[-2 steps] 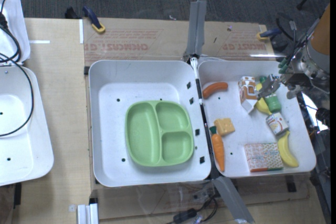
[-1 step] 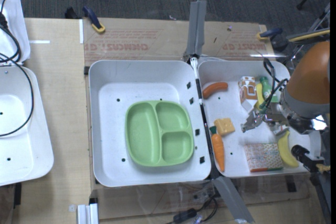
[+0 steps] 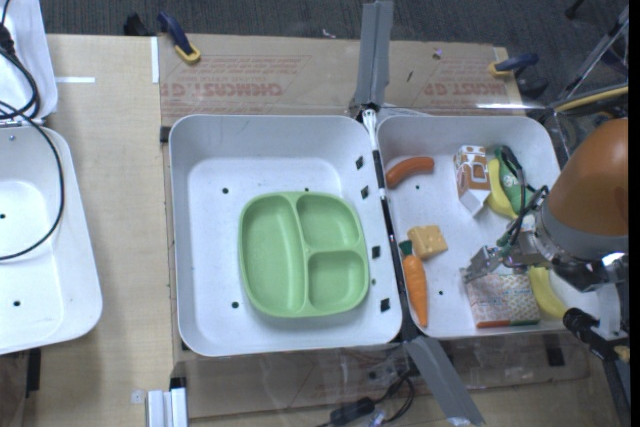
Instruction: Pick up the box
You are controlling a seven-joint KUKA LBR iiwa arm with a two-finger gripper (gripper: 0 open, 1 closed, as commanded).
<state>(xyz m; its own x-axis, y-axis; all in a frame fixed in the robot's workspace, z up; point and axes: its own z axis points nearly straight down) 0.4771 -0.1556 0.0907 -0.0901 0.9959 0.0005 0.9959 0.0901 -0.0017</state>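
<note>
Gripper (image 3: 483,264) low by right bin's (image 3: 395,215) front edge | fingers: can't tell | box (image 3: 471,174) near back wall, untouched | should lift, centre above it, descend straight

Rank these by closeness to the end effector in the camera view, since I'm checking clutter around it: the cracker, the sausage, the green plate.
1. Cracker, just left of the end effector in the right bin.
2. Sausage, up by that bin's far left side.
3. Green plate, over in the left bin.
</note>
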